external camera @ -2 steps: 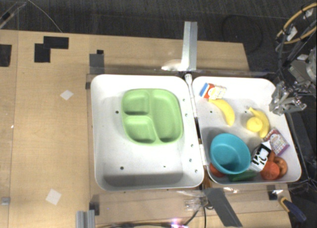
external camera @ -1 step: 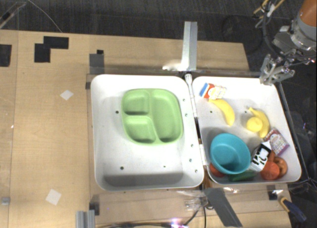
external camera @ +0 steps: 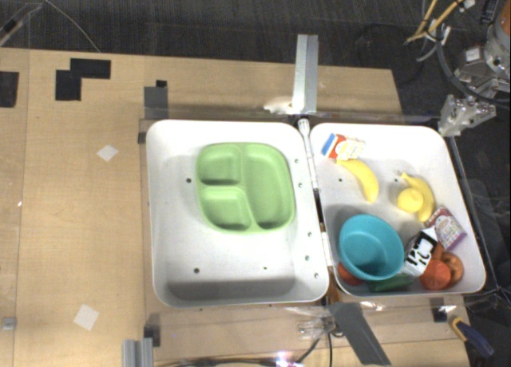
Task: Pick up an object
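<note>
Yellow, curved and smooth-skinned: noted as the likeliest pick a yellow plastic banana [external camera: 363, 175], lying flat on the floor of the right-hand shallow white bin [external camera: 455, 167], in its upper middle, just below a small white carton with red and blue print [external camera: 342, 147] and apart from a rounded yellow toy [external camera: 415, 195] to its right. Found the grey arm's end effector [external camera: 465, 115] outside that bin, beside its far right corner, well apart from every item and carrying nothing; cannot tell whether open or closed at this size. Judged as the approach stage, no descent begun. Recommend moving in over the right bin, lining up across the banana's narrow width near its middle, and descending straight down until the bin floor is nearly met before closing. Advise against the crowded near corner, where a teal plastic bowl [external camera: 371, 246], a black-and-white carton [external camera: 421, 252], a purple packet [external camera: 447, 228] and a red-orange round item [external camera: 443, 271] sit touching or overlapping; likely to snag or slip there. Observed in the left-hand white bin [external camera: 172, 222] a light green divided plastic plate [external camera: 243, 186], wide and low, judged a poor grip. Expect the banana to roll slightly if pinched off-centre.
</note>
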You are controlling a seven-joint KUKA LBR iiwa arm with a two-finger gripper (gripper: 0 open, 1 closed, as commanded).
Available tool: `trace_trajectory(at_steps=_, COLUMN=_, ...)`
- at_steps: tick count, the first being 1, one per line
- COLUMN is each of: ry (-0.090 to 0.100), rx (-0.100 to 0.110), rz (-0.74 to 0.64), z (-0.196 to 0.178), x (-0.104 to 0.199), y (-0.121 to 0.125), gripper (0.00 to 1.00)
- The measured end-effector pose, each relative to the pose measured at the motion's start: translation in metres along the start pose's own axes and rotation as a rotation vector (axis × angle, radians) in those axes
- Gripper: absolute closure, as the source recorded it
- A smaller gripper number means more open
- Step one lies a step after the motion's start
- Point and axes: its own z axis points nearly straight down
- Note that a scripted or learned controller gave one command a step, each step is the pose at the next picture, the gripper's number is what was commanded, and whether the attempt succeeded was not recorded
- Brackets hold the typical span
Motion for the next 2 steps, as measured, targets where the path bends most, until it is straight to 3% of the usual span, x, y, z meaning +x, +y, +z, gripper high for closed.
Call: trace_trajectory(at_steps=2, ry=-0.004, rx=-0.005, rz=-1.011, z=0.043, x=-0.022, y=0.005, gripper=1.00)
